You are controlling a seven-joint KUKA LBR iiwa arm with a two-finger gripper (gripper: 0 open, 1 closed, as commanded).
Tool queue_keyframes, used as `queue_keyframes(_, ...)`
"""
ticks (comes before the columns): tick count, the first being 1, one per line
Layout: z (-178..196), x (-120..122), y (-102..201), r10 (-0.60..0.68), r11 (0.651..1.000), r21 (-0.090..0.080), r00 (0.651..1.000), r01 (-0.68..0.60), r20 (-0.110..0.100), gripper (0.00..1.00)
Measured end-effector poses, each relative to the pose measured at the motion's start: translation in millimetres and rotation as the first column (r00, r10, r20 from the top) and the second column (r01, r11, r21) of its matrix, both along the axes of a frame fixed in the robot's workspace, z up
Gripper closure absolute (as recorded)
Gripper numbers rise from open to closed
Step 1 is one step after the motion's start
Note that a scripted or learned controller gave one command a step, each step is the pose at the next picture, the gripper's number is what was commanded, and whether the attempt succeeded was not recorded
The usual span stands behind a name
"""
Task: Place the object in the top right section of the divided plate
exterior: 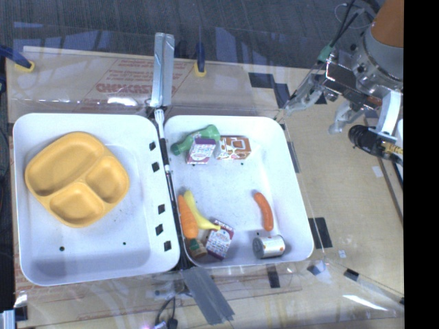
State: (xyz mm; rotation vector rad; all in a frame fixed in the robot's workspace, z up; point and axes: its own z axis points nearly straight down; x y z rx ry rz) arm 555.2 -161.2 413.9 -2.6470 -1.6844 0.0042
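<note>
Arm sits at upper right, over bare tabletop, outside both bins. Claw hangs just off the right bin's top right corner. Can't tell from this angle how the claw is set. Nothing visible in it. Cables and a black fitting hang off the wrist on the right.

Left bin: yellow plate in its upper left part, 3 sections, all bare. It sits rotated, 1 large section up left, 2 smaller ones toward right and bottom.

Right bin holds all the loose items:
- green toy near top left, touching a small carton
- 2nd carton, brown and white, just beside the 1st one on its right
- sausage alone at mid right, lying roughly top to bottom
- metal can on its side just below the sausage, near the bottom right corner
- carrot along the left wall, banana touching it on the right
- 3rd carton just below the banana, with a dark brown item beside it at the bottom edge, too small to identify

Task doesn't say which item, so can't tell the target. All candidates lie in the right bin, well apart from the plate. Claw is nearest the 2nd carton but clearly apart from it.

A metal bar stands at the top of the seam between the bins.
</note>
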Motion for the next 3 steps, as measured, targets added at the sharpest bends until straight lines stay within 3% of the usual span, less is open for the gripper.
queue_keyframes(1, 0, 0, 0, 0.0, 1.0, 0.0, 1.0, 0.0, 0.0, 0.0)
queue_keyframes(2, -74, 36, -18, 0.088, 0.996, -0.002, 0.996, -0.088, -0.001, 0.0)
queue_keyframes(3, 29, 92, -31, 0.348, 0.938, -0.003, 0.938, -0.348, 0.004, 0.0)
